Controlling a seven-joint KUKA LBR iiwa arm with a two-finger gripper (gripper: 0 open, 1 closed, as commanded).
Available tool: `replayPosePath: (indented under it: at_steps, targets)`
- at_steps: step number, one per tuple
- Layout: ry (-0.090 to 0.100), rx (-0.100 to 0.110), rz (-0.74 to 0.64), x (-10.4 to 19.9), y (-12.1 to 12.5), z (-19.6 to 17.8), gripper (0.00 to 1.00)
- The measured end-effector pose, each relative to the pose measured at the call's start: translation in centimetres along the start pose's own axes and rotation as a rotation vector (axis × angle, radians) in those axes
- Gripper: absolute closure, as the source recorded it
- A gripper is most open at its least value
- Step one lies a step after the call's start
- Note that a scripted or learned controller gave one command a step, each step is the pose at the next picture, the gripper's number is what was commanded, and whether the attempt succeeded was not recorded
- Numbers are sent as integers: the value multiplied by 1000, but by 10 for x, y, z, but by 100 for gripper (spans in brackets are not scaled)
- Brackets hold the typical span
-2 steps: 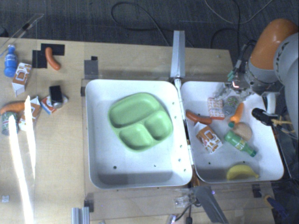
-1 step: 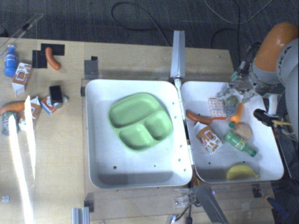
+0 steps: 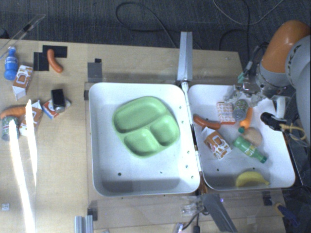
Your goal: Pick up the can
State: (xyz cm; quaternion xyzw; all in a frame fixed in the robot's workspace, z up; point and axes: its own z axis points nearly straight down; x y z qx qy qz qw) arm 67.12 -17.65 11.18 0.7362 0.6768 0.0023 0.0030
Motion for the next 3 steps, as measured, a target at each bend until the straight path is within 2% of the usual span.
replayPosePath:
  at_steps: [1,2,3]
  targets:
    - [2,-13,149,0,-4,14,0]
    - [1,-27,142,3,0,0,100]
    - [0,2,358,85,-7,-87,100]
